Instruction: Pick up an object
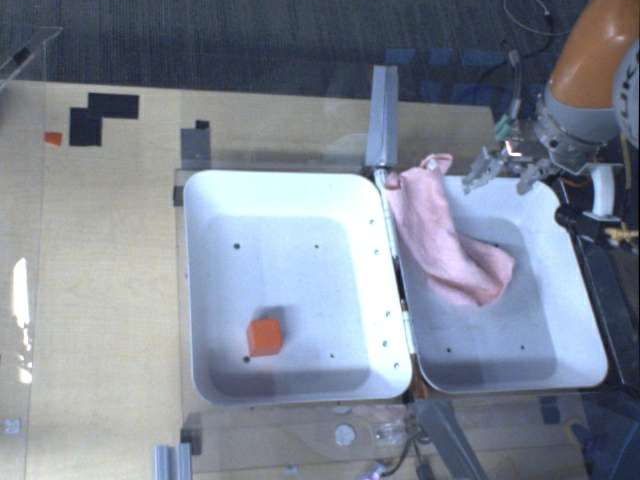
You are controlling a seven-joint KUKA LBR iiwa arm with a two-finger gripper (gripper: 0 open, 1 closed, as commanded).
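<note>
A pink cloth [447, 238] is seen crumpled in the right bin [520, 373], draped over its left rim at the far corner. A small orange block [265, 337] is seen resting flat in the left bin [290, 208], near its front-left area.

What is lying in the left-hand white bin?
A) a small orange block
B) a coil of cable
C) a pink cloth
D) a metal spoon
A: a small orange block sits near the front of the left bin, while the pink cloth lies in the right bin, draped up over its left rim.
</note>
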